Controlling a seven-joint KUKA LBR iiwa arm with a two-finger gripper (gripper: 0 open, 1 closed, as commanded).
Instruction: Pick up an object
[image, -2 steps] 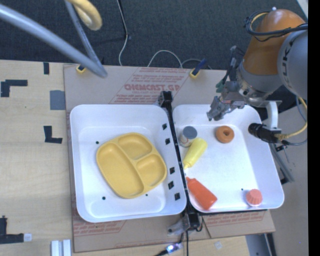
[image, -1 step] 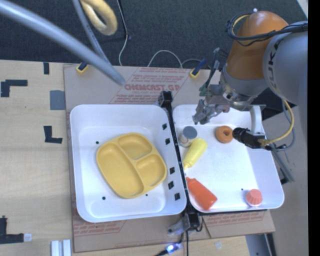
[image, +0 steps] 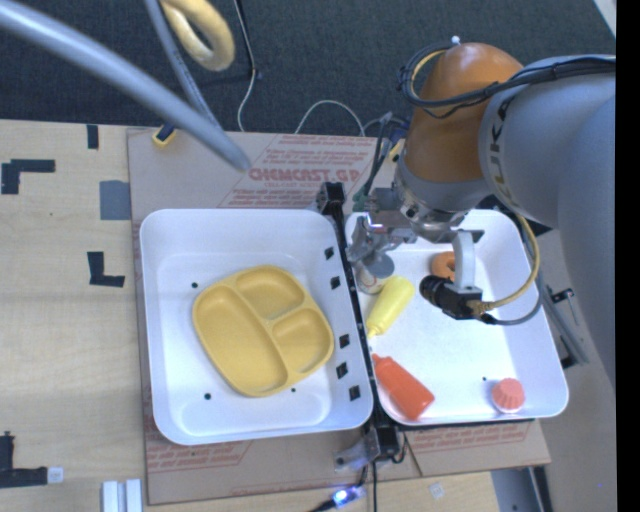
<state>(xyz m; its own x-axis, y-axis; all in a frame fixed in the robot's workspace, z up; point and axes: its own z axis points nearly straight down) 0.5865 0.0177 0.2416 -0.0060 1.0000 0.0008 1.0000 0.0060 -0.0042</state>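
Here, long yellow object, tilted.

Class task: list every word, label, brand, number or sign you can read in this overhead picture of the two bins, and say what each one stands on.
"CHEMCAST GP" in red print on the brown board behind the bins; the last letters are partly covered, so that reading is unsure.
A smaller red line above it on the same board: too blurred to read.
The yellow tray, the yellow bottle and the orange bottle bear no text that I can read.
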